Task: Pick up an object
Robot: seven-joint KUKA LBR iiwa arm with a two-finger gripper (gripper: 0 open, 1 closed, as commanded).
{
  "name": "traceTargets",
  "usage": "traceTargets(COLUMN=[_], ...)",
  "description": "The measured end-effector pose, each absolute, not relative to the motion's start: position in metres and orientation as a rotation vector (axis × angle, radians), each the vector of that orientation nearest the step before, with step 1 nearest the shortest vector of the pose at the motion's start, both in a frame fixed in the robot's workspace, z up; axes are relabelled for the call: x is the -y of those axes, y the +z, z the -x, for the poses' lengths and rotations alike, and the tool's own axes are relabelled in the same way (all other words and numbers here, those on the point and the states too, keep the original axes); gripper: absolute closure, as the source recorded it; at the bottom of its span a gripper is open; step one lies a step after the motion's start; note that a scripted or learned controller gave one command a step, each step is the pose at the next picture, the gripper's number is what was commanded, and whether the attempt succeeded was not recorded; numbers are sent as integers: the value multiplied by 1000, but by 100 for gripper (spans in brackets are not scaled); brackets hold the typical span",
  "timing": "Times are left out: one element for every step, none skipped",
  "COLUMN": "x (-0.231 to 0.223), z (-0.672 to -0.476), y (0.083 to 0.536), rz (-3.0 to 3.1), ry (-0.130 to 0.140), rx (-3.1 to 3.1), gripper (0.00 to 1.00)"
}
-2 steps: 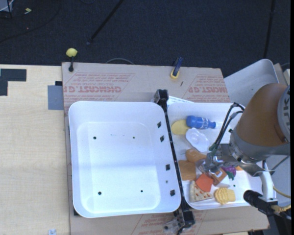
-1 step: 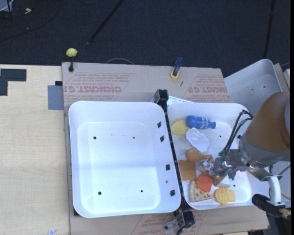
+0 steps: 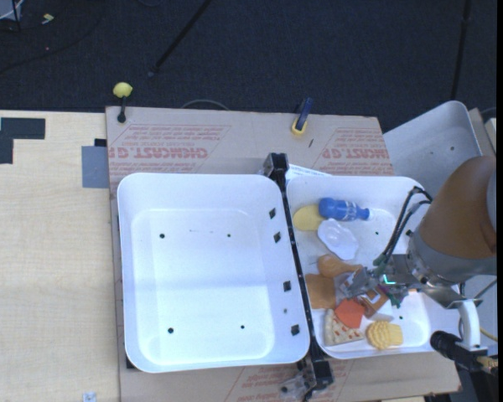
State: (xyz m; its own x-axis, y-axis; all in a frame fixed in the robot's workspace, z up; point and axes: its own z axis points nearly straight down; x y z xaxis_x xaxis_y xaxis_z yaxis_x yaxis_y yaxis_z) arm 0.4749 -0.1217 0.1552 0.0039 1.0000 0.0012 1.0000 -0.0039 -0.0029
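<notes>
- The arm's gripper (image 3: 370, 285) is down in the right bin (image 3: 407, 187), low among the pile of toy food; I cannot tell how it is set.
- A red piece (image 3: 349, 313) lies just beside it, with a pizza slice (image 3: 341, 334) and a yellow waffle (image 3: 385, 335) at the near edge.
- A blue bottle (image 3: 343, 209) and a yellow round piece (image 3: 307, 218) lie at the far side.
- The left bin (image 3: 201, 187) sits alongside.

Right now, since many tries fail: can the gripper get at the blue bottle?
Probably yes. The blue bottle lies uncovered at the right bin's far side, while the gripper sits low among the nearer toys.
</notes>
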Motion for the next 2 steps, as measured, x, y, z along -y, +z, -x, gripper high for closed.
traceTargets(x=[125,85], z=[-476,-545], y=[108,111], rz=[2221,2216], ry=[-1,-5], rx=[2222,2227], gripper=[0,0])
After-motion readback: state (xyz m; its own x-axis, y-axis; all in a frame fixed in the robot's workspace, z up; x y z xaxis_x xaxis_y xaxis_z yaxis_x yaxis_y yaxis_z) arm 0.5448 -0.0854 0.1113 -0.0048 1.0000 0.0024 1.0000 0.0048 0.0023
